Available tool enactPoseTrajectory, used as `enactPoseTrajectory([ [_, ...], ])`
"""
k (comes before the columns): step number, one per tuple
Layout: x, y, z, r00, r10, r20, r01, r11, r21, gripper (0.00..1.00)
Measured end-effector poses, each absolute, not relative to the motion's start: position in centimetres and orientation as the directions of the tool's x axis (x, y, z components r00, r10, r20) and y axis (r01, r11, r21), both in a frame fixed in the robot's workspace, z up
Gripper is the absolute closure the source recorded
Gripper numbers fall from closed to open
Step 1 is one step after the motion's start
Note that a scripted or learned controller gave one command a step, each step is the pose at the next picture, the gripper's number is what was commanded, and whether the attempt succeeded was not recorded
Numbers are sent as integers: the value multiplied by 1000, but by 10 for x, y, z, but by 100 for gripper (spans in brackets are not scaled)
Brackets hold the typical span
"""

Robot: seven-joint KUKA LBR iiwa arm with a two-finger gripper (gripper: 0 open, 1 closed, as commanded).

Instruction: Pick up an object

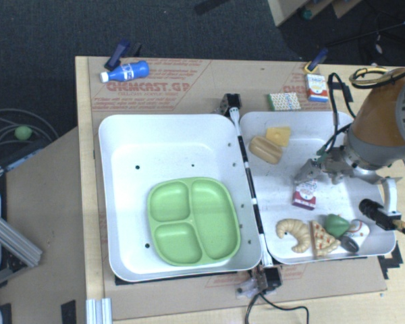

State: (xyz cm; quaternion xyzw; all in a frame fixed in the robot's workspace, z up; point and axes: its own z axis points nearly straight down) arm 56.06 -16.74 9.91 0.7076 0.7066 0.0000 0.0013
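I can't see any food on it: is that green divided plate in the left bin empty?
Empty. The green divided plate lies flat in the left bin, and all three of its compartments show bare green.

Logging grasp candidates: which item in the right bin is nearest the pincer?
The small red-and-white packet, just below the pincer; the other items lie farther away.

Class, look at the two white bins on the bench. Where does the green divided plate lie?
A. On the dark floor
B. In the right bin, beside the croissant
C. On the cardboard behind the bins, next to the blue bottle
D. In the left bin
D: the green divided plate lies flat inside the left bin, while the croissant sits in the right bin.
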Motion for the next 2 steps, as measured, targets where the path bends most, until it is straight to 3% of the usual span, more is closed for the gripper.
enactPoseTrajectory([
  [1,530,-129,84,-1,1000,2,1000,1,-3,0],
  [2,531,-130,94,1,1000,0,1000,-1,0,100],
])
